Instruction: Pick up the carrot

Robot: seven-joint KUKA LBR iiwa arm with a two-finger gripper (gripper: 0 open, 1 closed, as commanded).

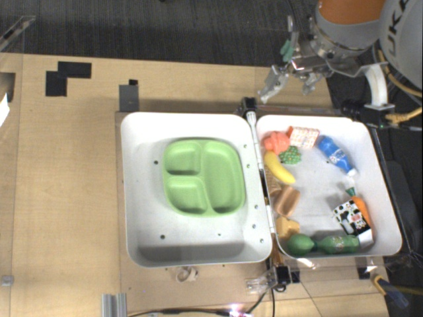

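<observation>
Down at the near rim of the right bin [386, 243] I've got green veggies [327, 244] crowding the cow-print carton [349, 218]. Carrot [360, 210], orange and stubby, is wedged against that carton near the right wall, so tight room there. Jaws [289, 81] hang apart, clamped on nothing, above the worktop [66, 190] past the far rim.

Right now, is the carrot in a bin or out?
In. The carrot lies in the right bin, near its right wall, beside a black-and-white cow toy.
</observation>
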